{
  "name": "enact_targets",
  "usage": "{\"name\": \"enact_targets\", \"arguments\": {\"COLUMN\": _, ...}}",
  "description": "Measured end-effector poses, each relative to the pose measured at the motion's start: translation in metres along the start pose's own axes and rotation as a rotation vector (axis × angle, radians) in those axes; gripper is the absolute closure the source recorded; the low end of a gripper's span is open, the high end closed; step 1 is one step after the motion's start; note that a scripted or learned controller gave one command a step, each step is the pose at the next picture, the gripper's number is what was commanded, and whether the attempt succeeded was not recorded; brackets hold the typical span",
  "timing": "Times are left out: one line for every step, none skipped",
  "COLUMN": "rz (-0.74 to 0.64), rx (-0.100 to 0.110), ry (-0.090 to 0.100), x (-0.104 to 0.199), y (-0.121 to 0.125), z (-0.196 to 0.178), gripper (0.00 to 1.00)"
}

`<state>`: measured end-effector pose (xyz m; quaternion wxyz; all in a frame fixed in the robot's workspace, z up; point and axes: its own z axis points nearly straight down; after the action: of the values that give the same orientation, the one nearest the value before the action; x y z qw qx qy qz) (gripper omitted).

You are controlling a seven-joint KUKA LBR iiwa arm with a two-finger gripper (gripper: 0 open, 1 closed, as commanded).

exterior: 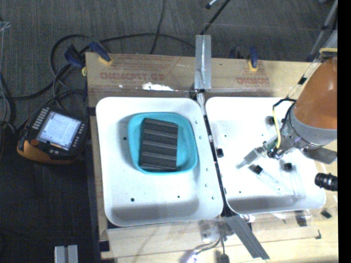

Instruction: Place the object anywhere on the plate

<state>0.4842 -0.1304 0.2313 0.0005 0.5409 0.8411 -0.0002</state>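
Observation:
A dark grey ribbed block [159,143] lies flat on the teal plate [188,147] in the left bin [112,163]. It covers most of the plate's middle and stays inside the rim. My gripper [251,164] hangs over the right bin [236,125], well to the right of the plate and apart from the block. Its fingers [246,159] point left and stand open with nothing between them. The grey arm with its orange band [321,97] reaches in from the right.
A metal divider strip [211,147] runs between the two bins. A teach pendant [54,133] lies on the floor to the left, with cables around it. Clamps [252,64] hold the wooden back edge of the bench.

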Motion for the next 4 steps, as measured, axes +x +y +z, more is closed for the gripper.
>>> {"name": "enact_targets", "arguments": {"rz": -0.079, "rx": -0.002, "ry": -0.003, "x": -0.057, "y": -0.025, "z": -0.076, "gripper": 0.0}}
{"name": "enact_targets", "arguments": {"rz": 0.091, "rx": 0.0, "ry": 0.001, "x": 0.006, "y": 0.003, "z": -0.014, "gripper": 0.0}}
{"name": "enact_targets", "arguments": {"rz": -0.002, "rx": -0.002, "ry": -0.003, "x": -0.04, "y": -0.012, "z": -0.11, "gripper": 0.0}}
{"name": "enact_targets", "arguments": {"rz": -0.02, "rx": 0.001, "ry": 0.001, "x": 0.008, "y": 0.004, "z": -0.025, "gripper": 0.0}}
